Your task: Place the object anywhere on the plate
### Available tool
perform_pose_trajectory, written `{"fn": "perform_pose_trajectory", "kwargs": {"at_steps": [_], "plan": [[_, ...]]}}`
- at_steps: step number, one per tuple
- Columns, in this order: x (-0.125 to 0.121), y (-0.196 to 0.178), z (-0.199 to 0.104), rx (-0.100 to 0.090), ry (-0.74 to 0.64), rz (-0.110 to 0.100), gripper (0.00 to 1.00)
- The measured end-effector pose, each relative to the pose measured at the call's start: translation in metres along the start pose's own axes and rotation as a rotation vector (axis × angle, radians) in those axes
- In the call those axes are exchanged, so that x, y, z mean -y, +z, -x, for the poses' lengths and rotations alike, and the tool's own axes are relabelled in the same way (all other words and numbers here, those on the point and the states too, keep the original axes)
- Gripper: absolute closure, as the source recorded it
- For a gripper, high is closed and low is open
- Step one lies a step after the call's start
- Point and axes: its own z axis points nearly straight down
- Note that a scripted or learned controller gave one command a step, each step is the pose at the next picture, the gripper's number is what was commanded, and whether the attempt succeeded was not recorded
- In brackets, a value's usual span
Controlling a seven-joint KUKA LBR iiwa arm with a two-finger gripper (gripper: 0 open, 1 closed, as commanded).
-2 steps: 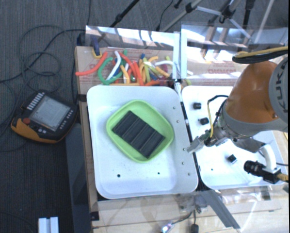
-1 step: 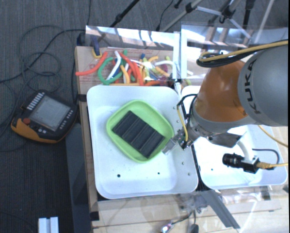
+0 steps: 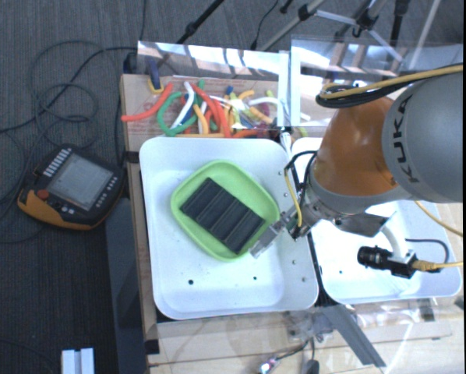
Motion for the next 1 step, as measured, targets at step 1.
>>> {"fn": "perform_pose_trajectory", "kwargs": {"at_steps": [1], "plan": [[-0.0493, 0.0, -0.0245, 0.002, 0.044, 0.0, 0.0]]}}
